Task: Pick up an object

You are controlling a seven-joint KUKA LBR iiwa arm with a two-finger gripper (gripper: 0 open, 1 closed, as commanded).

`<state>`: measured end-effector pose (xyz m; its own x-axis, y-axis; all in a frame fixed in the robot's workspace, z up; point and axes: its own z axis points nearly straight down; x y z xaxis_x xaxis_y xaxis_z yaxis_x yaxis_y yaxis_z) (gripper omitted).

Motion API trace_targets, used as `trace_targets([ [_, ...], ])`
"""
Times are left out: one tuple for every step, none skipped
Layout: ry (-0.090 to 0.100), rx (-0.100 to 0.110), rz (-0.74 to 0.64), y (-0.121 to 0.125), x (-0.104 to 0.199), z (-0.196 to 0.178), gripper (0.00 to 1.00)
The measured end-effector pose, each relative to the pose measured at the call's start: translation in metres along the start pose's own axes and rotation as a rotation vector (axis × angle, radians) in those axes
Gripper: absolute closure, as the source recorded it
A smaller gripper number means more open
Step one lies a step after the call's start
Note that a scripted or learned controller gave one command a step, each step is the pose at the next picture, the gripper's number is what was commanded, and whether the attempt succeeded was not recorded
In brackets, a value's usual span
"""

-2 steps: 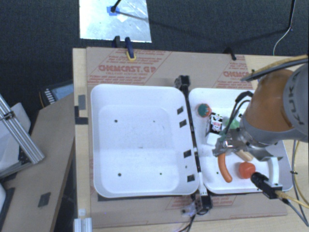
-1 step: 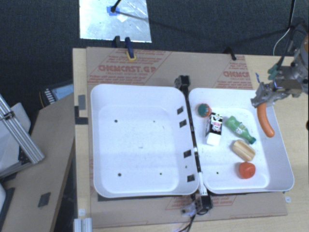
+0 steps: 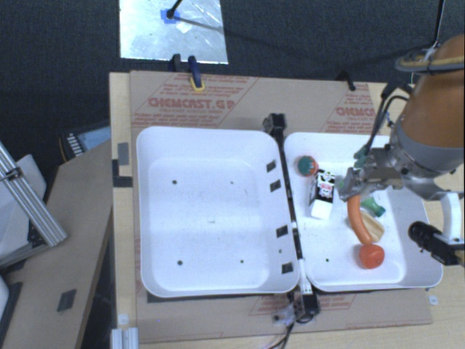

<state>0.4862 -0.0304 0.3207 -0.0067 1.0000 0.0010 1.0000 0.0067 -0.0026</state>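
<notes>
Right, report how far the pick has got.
Done: the gripper is over the right bin, low among the objects. In hand: nothing visibly lifted; it sits by the orange carrot-shaped toy, and the grasp is hidden. Left: secure and raise one item. The red piece, round ball and white block lie in the bin.

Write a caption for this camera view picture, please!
Robot gripper hovers over toys in the right bin, above an orange carrot.
</notes>
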Motion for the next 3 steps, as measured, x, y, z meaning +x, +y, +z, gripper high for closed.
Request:
trace_targets([
  [0.001, -0.002, -0.001, 0.002, 0.058, 0.030, 1.00],
  [0.002, -0.023, -0.002, 0.064, 0.101, -0.117, 1.00],
  [-0.001, 0.006, 0.006, 0.027, 0.100, -0.023, 1.00],
])
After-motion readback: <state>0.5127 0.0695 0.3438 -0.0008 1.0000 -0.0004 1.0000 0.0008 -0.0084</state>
